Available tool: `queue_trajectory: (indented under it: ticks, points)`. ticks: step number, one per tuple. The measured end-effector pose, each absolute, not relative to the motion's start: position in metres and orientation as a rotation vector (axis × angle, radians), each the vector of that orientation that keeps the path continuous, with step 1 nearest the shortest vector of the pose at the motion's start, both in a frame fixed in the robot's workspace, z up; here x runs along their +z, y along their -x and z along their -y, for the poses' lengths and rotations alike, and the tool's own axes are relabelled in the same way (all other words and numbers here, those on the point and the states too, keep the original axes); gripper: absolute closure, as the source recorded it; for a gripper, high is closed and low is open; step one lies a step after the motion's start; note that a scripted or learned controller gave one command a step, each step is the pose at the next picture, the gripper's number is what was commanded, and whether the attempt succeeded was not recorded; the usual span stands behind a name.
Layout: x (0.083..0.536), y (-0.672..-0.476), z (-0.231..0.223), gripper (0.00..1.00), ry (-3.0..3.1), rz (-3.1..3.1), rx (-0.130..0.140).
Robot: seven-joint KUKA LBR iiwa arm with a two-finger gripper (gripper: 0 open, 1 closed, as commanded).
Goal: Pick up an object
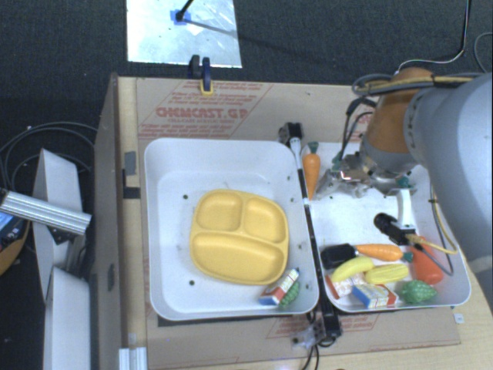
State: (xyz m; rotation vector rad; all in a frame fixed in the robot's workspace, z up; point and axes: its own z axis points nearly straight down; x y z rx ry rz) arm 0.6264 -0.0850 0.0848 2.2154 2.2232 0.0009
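Observation:
My gripper (348, 174) hangs over the far part of the right bin (339, 218), with the grey arm and its orange band coming in from the right. A carrot (310, 171) lies just left of the gripper, against the wall between the two bins. At the near end of the right bin lie a second carrot (379, 251), a banana (350, 268), a yellow corn cob (390, 272), a red-orange vegetable (428, 267), a green vegetable (417, 290), a small black object (337, 252) and small cartons (369, 292). Nothing is seen held.
The left bin (169, 206) holds a yellow divided plate (239, 235) in its middle. A small carton with a green item (282, 290) sits in its near right corner. Brown cardboard (200, 110) lies under both bins.

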Motion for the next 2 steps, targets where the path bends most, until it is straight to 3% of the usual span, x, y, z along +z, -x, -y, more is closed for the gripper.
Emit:
queue_trajectory:
  ticks: [1, 2]
  points:
    - [0.0841, -0.6649, 0.0898, 0.0, -2.218, -2.224, -0.011]
    - [0.0841, -0.6662, 0.0894, 0.0, -2.219, -2.224, -0.019]
